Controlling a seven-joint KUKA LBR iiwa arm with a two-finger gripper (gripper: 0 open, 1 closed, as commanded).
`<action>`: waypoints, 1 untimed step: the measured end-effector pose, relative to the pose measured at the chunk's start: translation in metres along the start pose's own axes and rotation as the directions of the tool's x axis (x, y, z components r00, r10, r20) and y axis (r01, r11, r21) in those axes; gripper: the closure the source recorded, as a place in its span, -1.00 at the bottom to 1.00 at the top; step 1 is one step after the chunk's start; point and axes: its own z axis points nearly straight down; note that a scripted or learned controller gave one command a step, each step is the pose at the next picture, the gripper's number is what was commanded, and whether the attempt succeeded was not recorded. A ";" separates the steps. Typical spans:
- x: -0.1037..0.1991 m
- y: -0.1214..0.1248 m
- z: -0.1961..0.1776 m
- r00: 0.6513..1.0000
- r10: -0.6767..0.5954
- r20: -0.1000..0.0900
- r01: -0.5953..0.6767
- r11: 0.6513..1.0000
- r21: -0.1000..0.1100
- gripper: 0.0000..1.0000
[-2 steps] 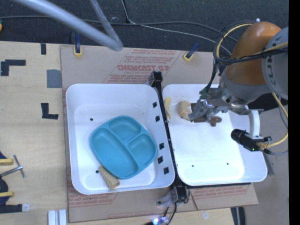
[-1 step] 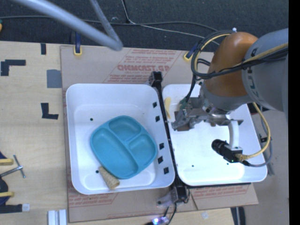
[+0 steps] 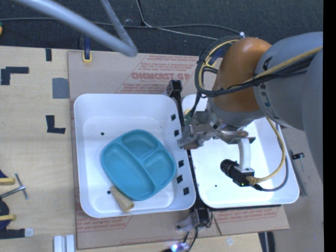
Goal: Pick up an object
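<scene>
Gripper [image 3: 190, 139] is hanging over the wall between the two bins; whether it is open I cannot tell; the candidates, a blue divided plate [image 3: 138, 164] and a cork-like piece [image 3: 122, 199], are lying in the left bin [image 3: 89, 109]; shifting left and centring above one before descending seems wise.

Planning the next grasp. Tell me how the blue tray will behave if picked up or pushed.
The tray looks like moulded plastic: probably stiff and light. Its glossy surface may be slippery. Lying flat in the left bin, it should slide, not roll.
</scene>
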 end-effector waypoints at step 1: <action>0.044 -0.012 0.000 1.000 0.000 0.000 0.000 1.000 0.001 1.00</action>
